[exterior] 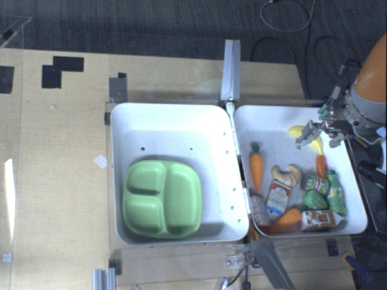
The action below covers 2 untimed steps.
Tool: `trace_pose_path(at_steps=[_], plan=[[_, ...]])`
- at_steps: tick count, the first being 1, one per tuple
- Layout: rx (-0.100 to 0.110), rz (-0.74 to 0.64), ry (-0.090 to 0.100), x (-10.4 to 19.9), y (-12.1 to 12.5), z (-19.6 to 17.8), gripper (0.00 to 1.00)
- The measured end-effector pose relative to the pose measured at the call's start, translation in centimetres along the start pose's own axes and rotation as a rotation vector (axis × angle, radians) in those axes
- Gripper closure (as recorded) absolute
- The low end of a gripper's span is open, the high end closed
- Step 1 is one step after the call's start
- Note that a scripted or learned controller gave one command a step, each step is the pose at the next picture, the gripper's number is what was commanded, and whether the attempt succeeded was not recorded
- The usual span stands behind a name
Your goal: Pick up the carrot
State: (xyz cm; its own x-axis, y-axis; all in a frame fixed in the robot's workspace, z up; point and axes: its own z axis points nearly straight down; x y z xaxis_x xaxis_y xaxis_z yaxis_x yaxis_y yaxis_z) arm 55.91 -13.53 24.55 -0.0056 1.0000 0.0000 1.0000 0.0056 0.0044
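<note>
Carrot lies lengthwise by the right bin's left wall, green top toward the tabletop's far edge, clear of the clutter. Hand hovers spread wide and empty near the bin's far right corner, probably mid-approach.

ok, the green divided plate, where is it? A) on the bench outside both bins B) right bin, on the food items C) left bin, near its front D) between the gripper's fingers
C: the green divided plate lies flat in the left bin, toward its front wall, while the carrot and other food sit in the right bin.
</note>
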Motion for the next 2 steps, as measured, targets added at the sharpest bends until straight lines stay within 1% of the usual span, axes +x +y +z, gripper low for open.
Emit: trace_pose_path(at_steps=[1, 2], plan=[[-0.004, -0.277, -0.001, 4.0, -4.8, 12.8, 0.0], [-0.034, -0.464, -0.014, -1.9, -3.7, 14.4, 0.0]])
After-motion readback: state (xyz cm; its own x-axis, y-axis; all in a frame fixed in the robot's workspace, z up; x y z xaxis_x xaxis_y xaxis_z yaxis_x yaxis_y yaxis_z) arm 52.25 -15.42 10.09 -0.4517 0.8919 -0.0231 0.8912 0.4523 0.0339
